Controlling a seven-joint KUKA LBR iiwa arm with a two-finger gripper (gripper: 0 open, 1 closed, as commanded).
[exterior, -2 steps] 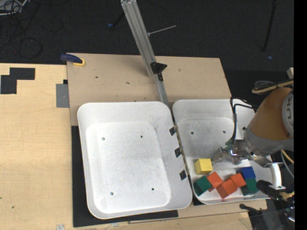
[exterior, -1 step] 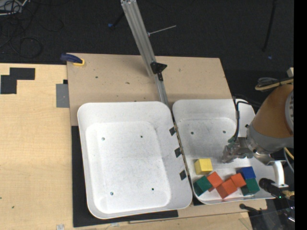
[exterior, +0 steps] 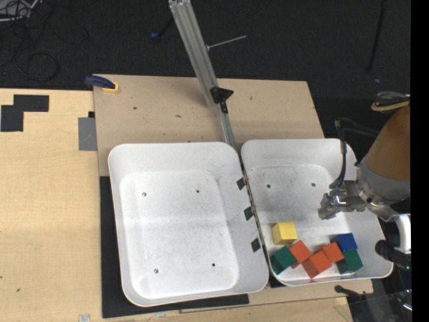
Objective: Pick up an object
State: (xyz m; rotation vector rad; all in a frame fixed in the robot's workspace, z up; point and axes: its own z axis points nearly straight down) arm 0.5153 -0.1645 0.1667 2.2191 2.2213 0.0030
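Claw poised over blocks in right bin

On the table point(exterior: 53, 200), the left bin point(exterior: 177, 284) adjoins the right bin point(exterior: 295, 149), where yellow point(exterior: 284, 231), green point(exterior: 283, 259), orange point(exterior: 315, 259) and blue point(exterior: 345, 241) blocks cluster at the near edge. No writing is legible. The claw point(exterior: 330, 206) sits above them, touching none; its opening cannot be made out

Light wooden bench point(exterior: 201, 109) carries two shallow white bins side by side: left bin point(exterior: 175, 220), right bin point(exterior: 295, 173). Small blue-and-yellow object point(exterior: 102, 82) lies at bench's far left corner.
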